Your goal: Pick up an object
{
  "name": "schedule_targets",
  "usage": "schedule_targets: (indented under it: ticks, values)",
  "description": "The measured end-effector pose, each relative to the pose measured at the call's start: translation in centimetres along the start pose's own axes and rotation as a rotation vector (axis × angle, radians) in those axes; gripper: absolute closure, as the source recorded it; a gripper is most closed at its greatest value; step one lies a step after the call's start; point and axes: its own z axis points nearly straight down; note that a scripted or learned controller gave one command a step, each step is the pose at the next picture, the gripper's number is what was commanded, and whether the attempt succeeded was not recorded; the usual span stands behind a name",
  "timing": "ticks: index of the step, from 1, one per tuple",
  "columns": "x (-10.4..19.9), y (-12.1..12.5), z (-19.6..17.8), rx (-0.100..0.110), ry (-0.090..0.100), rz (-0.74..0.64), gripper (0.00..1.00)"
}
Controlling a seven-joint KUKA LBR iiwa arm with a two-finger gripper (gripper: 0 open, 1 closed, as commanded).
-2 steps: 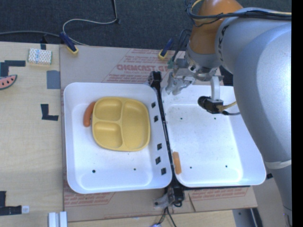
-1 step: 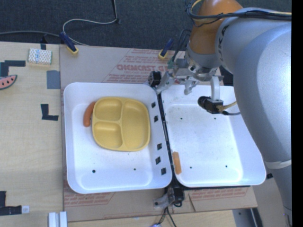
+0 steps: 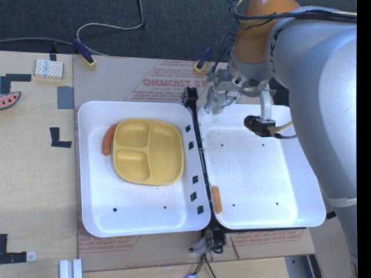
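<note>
A yellow divided plate (image 3: 148, 151) lies in the left bin (image 3: 95, 213). An orange sausage-shaped piece (image 3: 107, 140) rests against the plate's left edge. A second small orange piece (image 3: 215, 198) lies in the right bin (image 3: 278, 213), close to the divider between the bins at the near-left side. My gripper (image 3: 219, 100) hangs over the far-left corner of the right bin, well away from both orange pieces and from the plate. I see nothing held in it.
The grey arm (image 3: 324, 68) covers the right bin's far-right side. A black fitting with cable (image 3: 259, 125) hangs over that bin. Blue clamps (image 3: 84, 52) and cables lie behind the bins. A patterned block (image 3: 48, 69) and a watermelon-slice toy (image 3: 8, 100) sit at far left.
</note>
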Motion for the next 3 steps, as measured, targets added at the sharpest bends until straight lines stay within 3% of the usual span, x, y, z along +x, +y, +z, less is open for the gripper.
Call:
schedule_targets:
  ticks: [1, 2, 3]
  values:
    - [-0.01, -0.01, 0.02, 0.000, -0.001, 0.000, 0.00]
    - [-0.01, 0.00, -0.94, 0.000, -0.002, -0.001, 1.00]
    - [-0.03, -0.01, -0.93, 0.001, -0.003, -0.001, 0.00]
